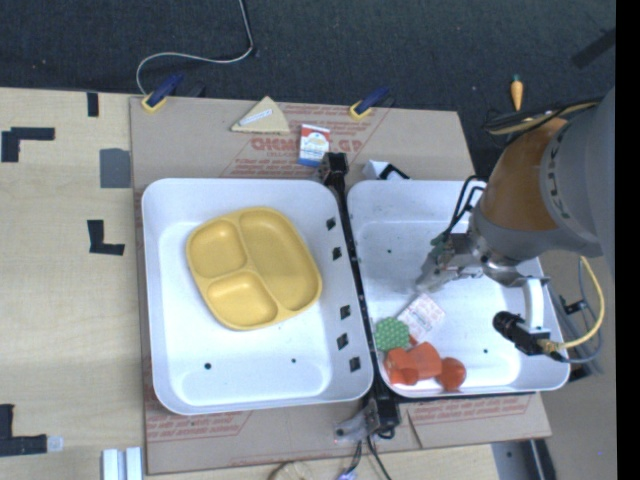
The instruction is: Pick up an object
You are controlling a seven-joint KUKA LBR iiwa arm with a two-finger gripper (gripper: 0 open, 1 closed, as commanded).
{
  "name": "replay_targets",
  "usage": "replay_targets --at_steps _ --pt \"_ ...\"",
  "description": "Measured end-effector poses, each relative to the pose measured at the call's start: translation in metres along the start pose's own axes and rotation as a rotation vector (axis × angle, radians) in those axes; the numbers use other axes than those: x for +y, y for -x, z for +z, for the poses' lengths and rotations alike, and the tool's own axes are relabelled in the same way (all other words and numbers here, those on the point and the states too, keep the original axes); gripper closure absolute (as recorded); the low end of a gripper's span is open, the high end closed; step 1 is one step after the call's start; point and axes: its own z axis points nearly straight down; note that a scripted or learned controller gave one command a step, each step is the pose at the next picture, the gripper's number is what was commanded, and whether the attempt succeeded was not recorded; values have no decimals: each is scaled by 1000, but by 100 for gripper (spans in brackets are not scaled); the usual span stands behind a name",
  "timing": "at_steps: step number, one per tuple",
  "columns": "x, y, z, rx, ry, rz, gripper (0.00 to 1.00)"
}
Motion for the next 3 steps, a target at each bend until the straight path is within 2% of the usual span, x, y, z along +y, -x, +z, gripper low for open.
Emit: replay_targets --at_steps 1,2,3 --pt "-48 -48 -128 -1 3 0 100" --pt "-48 -48 -128 -1 1 0 0" --pt "-30 -40 -66 0 -2 1 0"
